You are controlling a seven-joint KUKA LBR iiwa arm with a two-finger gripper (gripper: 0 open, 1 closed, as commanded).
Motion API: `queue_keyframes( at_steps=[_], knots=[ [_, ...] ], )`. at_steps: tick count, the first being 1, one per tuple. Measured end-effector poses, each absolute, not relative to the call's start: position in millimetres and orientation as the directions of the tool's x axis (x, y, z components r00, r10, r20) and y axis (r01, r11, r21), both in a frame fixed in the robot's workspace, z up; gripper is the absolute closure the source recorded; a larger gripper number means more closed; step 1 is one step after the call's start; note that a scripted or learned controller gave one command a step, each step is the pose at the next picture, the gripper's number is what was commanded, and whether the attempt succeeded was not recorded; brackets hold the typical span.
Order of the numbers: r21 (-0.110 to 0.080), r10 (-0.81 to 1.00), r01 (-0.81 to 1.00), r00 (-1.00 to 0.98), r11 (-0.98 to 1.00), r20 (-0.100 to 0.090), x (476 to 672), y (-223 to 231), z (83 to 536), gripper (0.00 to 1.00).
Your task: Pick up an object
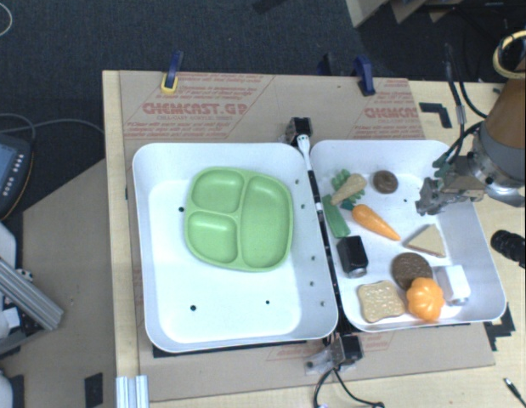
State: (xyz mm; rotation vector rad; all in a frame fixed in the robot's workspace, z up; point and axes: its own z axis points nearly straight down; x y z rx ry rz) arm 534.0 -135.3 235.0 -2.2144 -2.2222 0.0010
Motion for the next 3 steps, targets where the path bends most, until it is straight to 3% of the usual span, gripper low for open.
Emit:
queue_keyframes(
  at_steps=[1, 2, 3],
  knots=[
    [-0.003, 1.0, 1.0, -0.005, 0.005, 0.003, 512.9, -83, 236, 1.0],
    [-0.003, 1.0, 1.0, 0.001, -0.001, 0.001, 500.3, -79, 232, 1.0],
    [-0.003, 1.0, 1.0, -0.001, 0.001, 0.001, 502.5, -71, 227, 1.0]
  ],
)
